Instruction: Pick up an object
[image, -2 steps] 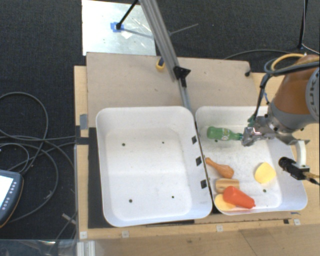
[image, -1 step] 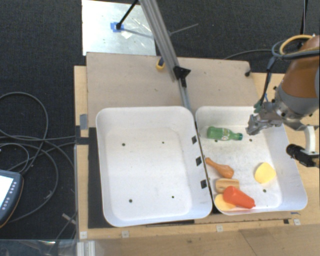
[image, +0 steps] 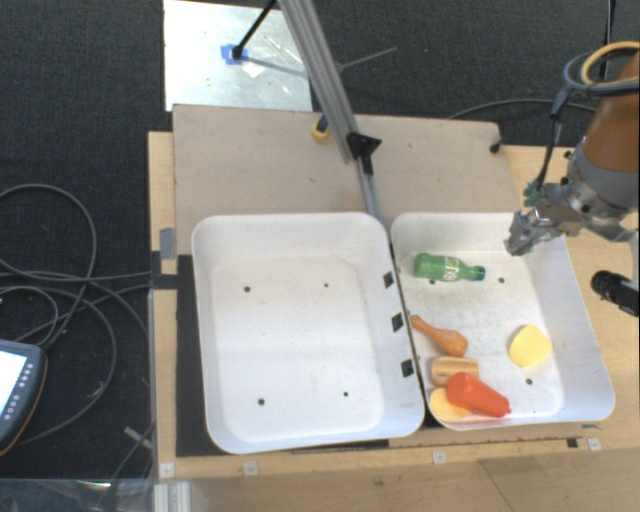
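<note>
Objects for picking are all gathered in the right bin (image: 580, 330), and none has been lifted yet. A green bottle (image: 449, 267) lies on its side near the bin's far end. A yellow piece (image: 530, 346) rests toward the right wall. Along the inner wall, an orange drumstick-shaped piece (image: 441, 335), a tan bun-like piece (image: 453, 369) and a red pepper-like piece (image: 477, 395) are clustered close together, the red one touching a pale yellow piece beneath it. The left bin (image: 290, 235) is seen beside it.

The gripper (image: 524, 236) is positioned over the far right corner of the right bin, near the bottle but apart from it. Nothing is seen between its fingers; whether they are spread or closed cannot be told at this size and angle.

The task is judged to be at its early stage: an approach is under way, but no contact has been made. Left to do are the choice of a target, the descent, the closing and the lift. The bottle is judged the nearest candidate.
</note>
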